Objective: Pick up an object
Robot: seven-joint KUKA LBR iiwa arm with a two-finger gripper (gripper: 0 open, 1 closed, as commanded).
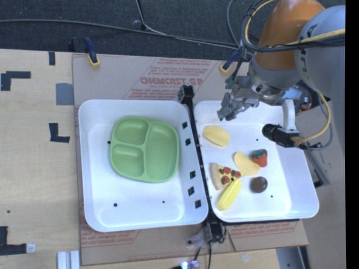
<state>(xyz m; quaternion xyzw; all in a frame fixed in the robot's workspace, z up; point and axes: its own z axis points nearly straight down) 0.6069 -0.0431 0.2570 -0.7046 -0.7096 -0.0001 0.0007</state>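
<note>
From the fixed camera above the bench, two shallow white bins sit side by side on a brown cardboard sheet. The left bin [90, 150] holds a green divided plate [145, 149], lying flat a little toward that bin's 11 o'clock from its centre. The right bin [297, 200] holds the loose toy food.

In the right bin, a pale yellow oval piece [216, 135] lies toward 10 o'clock. A pizza slice [222, 175] with red and dark toppings lies at about 8 o'clock, and a yellow banana-like piece [229, 194] sits just below it, touching or nearly touching its lower edge. A second yellow piece [245, 162] lies near the bin's centre, with a small red and green object [259, 157] against its 2 o'clock side. A dark brown round piece [258, 184] sits at 5 o'clock from that yellow piece, a little apart.

The arm comes in from 2 o'clock, its orange band [289, 27] high in the view. The gripper [228, 112] hangs over the right bin's 11 o'clock corner, just up from the pale yellow oval piece and apart from it. Its dark fingers look drawn close with nothing visibly pinched between them, though the slanted view makes this hard to judge, so I cannot tell for sure.
</note>
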